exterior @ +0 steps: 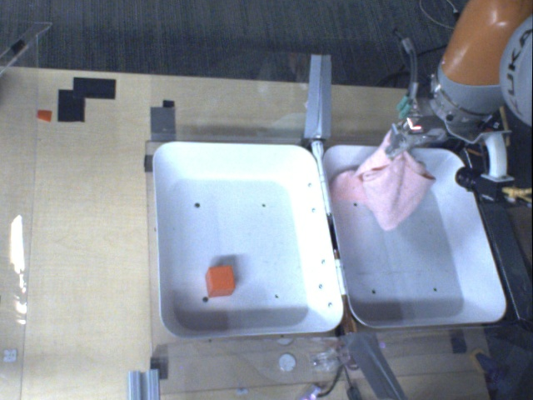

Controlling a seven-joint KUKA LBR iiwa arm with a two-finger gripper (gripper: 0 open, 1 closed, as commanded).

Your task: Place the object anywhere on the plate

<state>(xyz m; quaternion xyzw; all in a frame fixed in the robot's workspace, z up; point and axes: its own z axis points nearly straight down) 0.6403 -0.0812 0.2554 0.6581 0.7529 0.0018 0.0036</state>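
**Cloth's up in the air, plate's the question**

Left bin (237,165) has an orange block (221,281); right bin (433,298) sits under the pink cloth (391,186), dangling pinched from the gripper (406,133); I'd carry it slow and low; can't spot a plate.

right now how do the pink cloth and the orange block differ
The pink cloth is soft, crumpled and larger, hanging from the end effector over the right bin. The orange block is small, rigid and boxy, resting flat on the left bin floor, untouched. Both are within white bins.
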